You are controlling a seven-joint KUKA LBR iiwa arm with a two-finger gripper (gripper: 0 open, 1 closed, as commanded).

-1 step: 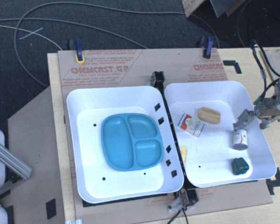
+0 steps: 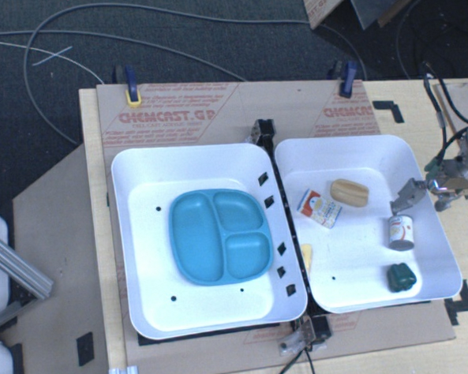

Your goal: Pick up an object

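A: Where is the gripper (image 2: 408,195) sitting right now?

B: It is hanging over the right bin (image 2: 358,145), near that bin's right edge, just above the small white can (image 2: 400,232). I cannot tell whether the jaws are open or closed; nothing is visibly showing between them.

A: So nothing is being held?

B: That is how I am reading it. The can is standing near the right edge, the dark green object (image 2: 401,277) is lying toward the near right corner, the tan bread roll (image 2: 350,192) and the small red-and-white carton (image 2: 319,207) are resting near the bin's middle.

A: And the left bin (image 2: 139,188)?

B: It is carrying the blue divided plate (image 2: 220,236).

A: How far along, then?

B: Judging by this, the pick is not yet made; grasping and lifting are remaining.
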